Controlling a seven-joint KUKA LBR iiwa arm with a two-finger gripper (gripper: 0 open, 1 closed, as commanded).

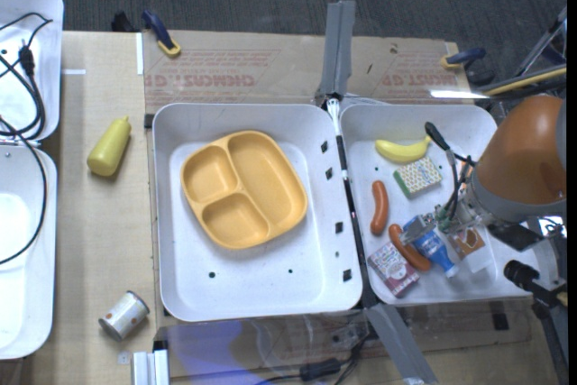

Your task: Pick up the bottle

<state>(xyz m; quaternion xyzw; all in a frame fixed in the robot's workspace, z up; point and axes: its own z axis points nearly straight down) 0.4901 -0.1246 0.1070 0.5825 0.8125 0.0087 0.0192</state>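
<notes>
The bottle point(436, 247), blue, lies in the right bin point(361, 194) at lower right, wedged between sausage point(410, 248) and packets. Gripper point(448, 221) hovers above; its opening cannot be judged. Recommend closing across the bottle's narrow width, clear of neighbours.

Right bin point(361, 194) was crowded: sausages point(380, 206), banana point(402, 149), cartons point(393, 270) hemmed my tool point(448, 216); left bin's point(180, 275) edges open around the yellow plate point(242, 188).

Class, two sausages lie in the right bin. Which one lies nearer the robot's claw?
The lower sausage, lying at a slant beside the blue bottle, is nearer the claw. The other sausage lies straighter, farther left, below the banana.
</notes>
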